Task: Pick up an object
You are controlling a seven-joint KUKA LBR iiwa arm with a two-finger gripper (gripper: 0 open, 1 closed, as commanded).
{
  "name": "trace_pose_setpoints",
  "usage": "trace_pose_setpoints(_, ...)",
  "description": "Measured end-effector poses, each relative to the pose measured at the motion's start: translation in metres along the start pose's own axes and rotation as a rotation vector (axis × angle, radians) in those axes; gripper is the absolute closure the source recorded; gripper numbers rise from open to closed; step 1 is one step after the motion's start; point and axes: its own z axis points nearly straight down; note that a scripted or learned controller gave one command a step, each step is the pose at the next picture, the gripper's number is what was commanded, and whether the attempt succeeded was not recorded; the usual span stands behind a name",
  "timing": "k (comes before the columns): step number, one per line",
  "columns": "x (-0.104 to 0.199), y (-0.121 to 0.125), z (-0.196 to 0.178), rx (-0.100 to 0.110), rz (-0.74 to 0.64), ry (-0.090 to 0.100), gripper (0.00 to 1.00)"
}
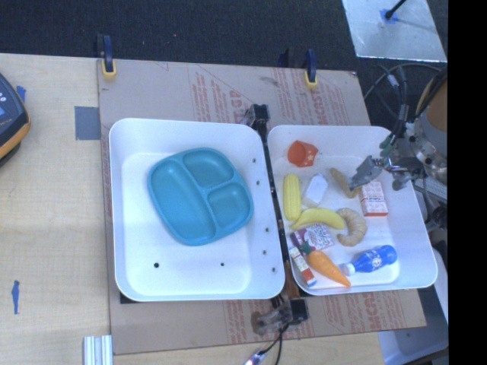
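My gripper (359, 178) hangs over the upper right part of the right bin (415, 226), reaching in from the right. Just left of it lies a small beige piece (338, 181), and just below it a red and white carton (373, 201). The same bin holds a red fruit (302, 153), a corn cob (291, 196), a white piece (315, 190), a banana (319, 217), a tan curved pastry (352, 227), a carrot (329, 268) and a blue bottle (374, 259). I see nothing held in the gripper.
The left bin (137, 265) holds a blue divided plate (200, 195). A printed packet (317, 239) and a small box (302, 265) lie by the right bin's left wall. Clamps (109, 55) grip the cardboard's far edge. Cables (392, 82) run at the right.
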Motion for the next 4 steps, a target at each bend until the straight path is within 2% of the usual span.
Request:
trace_pose_setpoints(1,0.049,0.025,0.118,0.002,-0.001,-0.001,0.0)
trace_pose_setpoints(2,0.038,0.11,0.148,-0.001,0.001,0.0,0.0)
trace_pose_setpoints(3,0.037,0.111,0.137,0.0,-0.003,0.0,1.0)
trace_pose_setpoints(4,0.037,0.11,0.137,0.0,-0.004,0.0,0.0)
